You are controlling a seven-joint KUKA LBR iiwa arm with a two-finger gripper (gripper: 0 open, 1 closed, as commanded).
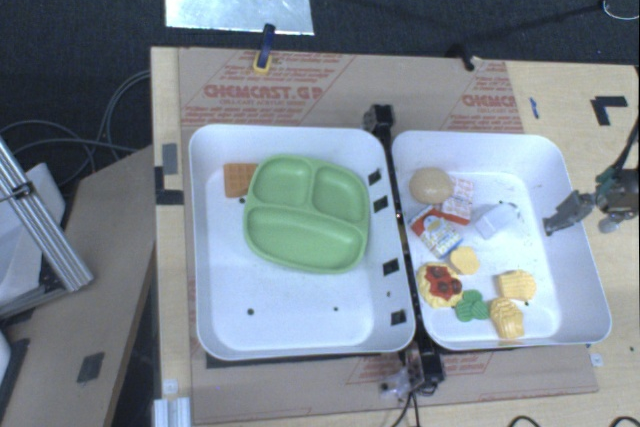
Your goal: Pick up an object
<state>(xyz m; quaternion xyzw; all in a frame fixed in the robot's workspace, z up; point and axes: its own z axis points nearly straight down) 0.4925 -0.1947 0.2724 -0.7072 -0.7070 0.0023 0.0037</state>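
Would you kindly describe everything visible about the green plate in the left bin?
The green plate is a pale green, rounded-rectangle tray that looks like matte plastic, split by raised ridges into three compartments: two smaller ones at the far side and one long one nearer the camera. It lies flat, right side up, in the left bin, turned slightly askew. Its far-left edge overlaps an orange cracker-like square.

Plate (305, 215) in left bin (215, 315), beside cracker (237, 179).

I see the green divided plate (305, 213) in the left bin (215, 315), an orange cracker (237, 179) just left of it. Right of the plate, toy foods fill the right bin (585, 300); the gripper (572, 211) hovers over its right wall.
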